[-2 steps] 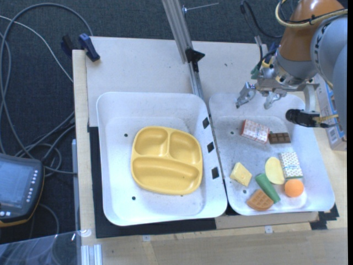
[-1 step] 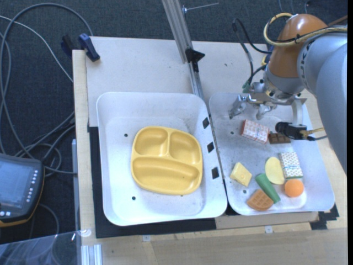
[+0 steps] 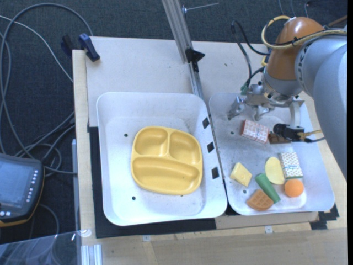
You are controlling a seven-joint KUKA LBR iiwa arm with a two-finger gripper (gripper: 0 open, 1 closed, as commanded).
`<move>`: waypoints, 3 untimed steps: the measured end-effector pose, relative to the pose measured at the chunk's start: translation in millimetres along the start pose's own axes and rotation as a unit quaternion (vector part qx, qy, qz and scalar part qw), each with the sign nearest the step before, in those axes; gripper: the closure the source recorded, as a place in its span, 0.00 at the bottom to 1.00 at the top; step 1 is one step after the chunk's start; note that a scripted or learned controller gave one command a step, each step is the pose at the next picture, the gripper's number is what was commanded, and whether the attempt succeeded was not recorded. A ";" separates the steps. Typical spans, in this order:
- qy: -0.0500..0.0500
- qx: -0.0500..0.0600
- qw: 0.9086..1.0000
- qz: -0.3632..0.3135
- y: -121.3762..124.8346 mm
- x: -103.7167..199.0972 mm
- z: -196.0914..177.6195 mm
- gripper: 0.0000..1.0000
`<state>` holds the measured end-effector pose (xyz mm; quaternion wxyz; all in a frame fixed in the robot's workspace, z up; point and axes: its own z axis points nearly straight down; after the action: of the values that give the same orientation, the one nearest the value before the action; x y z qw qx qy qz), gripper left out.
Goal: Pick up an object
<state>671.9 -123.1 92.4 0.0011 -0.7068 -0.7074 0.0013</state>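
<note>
Gripper [image 3: 246,111] hangs over the far end of the right bin [image 3: 319,167]. Its two fingers stand apart with nothing between them. The closest candidate for a pick is the red-and-white checked block [image 3: 255,131]. It lies flat on the bin floor just beside the gripper, on the side towards the bench's near edge and a little to the view's right. Whether the fingertips touch it or sit above it cannot be told from this slant.

The block's long axis runs roughly across the bin, dipping slightly towards the near edge at its right end. The fingers look spread along much the same line, so a grasp would probably need a short shift towards the near edge and perhaps a wrist turn to close across the short side.

Other pieces sit well apart at the bin's near end: a yellow cheese wedge [image 3: 241,174], a pale yellow oval piece [image 3: 274,170], a green-and-white checked block [image 3: 290,164], an orange ball [image 3: 294,188], a green stick [image 3: 268,189] and a waffle-like wedge [image 3: 260,201]. The yellow divided plate [image 3: 165,160] lies alone in the left bin [image 3: 115,148].
</note>
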 end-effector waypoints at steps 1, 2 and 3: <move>0.000 -0.002 1.000 0.000 1.4 0.3 -12.9 1.00; 0.000 -0.005 1.000 0.000 3.6 4.6 -58.2 1.00; 0.000 -0.005 1.000 0.000 2.8 8.4 -103.8 1.00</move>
<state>675.0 -114.7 196.1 -0.0028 -0.7065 -0.7077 -0.0023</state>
